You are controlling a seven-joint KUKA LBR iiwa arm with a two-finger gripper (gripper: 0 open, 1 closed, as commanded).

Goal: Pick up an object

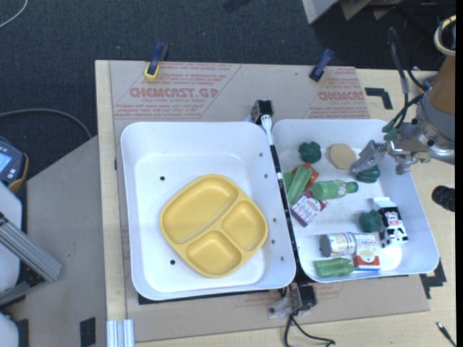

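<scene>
My gripper (383, 156) hovers over the far right part of the right bin (427, 248), its two grey fingers spread open with nothing between them. A small dark green piece (370, 173) lies just under the left finger (364, 155). A tan round item (341, 155) and a green broccoli-like toy (309, 151) lie to the gripper's left. Lower in the bin are a green bottle (334, 189), a green and orange pepper (297, 180), a red packet (307, 210), a can (349, 244), a green cucumber-like piece (333, 267) and a black-and-white toy (391, 225).
The left bin (137, 157) holds a yellow divided plate (213, 225). A black ridge (278, 186) divides the two bins. Clamps (153, 62) hold the board at the back. Cables (402, 78) trail by the arm at upper right.
</scene>
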